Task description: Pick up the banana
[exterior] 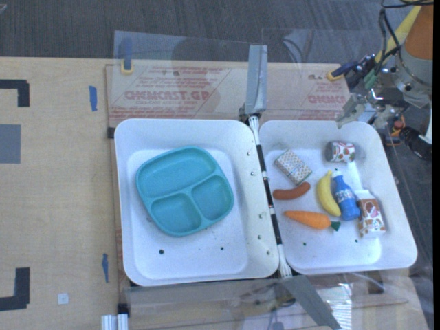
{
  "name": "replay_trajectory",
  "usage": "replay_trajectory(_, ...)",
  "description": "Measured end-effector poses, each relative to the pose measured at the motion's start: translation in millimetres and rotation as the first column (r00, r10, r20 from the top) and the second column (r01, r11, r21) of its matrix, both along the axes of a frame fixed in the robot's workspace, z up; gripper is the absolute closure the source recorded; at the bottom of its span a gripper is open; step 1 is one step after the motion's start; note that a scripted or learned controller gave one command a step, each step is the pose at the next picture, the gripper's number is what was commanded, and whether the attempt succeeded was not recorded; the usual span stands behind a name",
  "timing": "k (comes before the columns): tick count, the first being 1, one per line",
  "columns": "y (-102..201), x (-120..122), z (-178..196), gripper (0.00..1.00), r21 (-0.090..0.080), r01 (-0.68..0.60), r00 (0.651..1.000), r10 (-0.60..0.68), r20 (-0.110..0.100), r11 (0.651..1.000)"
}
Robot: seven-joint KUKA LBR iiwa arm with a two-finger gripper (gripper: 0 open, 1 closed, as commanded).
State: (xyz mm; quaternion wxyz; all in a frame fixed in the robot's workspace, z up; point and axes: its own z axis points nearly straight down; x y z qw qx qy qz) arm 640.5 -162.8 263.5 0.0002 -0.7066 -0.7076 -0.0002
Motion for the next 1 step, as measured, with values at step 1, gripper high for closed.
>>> replay_trajectory(1,36.2,-64.8,-132.5,0.00,-0.001,0.190,0.982,-0.190,-0.002,0.982)
